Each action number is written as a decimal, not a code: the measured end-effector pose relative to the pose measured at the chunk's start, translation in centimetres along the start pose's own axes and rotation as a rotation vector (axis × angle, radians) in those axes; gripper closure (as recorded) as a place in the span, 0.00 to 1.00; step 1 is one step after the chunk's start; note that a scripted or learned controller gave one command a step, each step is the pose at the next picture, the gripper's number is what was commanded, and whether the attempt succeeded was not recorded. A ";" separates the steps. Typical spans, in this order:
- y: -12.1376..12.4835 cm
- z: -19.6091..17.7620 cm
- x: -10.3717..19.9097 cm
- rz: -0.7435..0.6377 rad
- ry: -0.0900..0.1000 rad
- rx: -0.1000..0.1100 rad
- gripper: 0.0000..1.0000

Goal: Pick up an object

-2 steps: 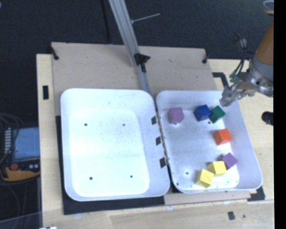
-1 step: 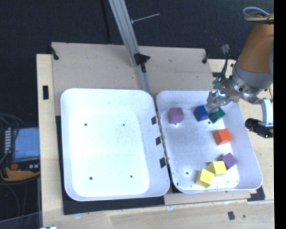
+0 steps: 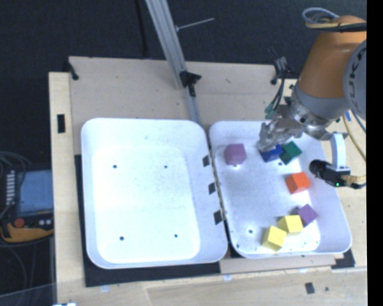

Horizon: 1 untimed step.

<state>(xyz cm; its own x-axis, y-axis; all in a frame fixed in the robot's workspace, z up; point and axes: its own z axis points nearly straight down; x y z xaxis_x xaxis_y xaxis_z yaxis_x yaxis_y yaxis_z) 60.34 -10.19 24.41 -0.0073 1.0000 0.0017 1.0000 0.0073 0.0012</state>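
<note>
Camera view. The bench [image 3: 134, 88] carries two shallow white bins side by side. The left bin [image 3: 143, 129] shows a few dark specks on its floor. The right bin [image 3: 242, 196] holds seven blocks.

The arm [image 3: 329, 62], with its orange band, enters from the right and hangs over the far part of the right bin. The gripper [image 3: 272, 139] sits directly above the blue block [image 3: 271, 153], which lies just beside the green block [image 3: 291, 152]. Whether the pincer is released, clenched or grasping cannot be told; the wrist body covers it.

Other blocks in the right bin:
- Pink block [image 3: 235, 153], left of the blue one, near the bin's left wall.
- Orange block [image 3: 298, 182], at mid right.
- Purple block [image 3: 307, 213], touching a yellow block [image 3: 292, 224].
- Second yellow block [image 3: 274, 237], nearest the bin's near edge.

No legible writing or brand marks are discernible on the blocks or bins.
</note>
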 end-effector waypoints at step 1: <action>-1.6 -0.6 5.3 0.000 0.000 0.001 1.00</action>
<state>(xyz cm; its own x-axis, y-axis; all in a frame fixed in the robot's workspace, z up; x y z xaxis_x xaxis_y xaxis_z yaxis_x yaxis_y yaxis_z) 58.70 -4.89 25.02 -0.0074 1.0000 0.0022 1.0000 0.0074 0.0003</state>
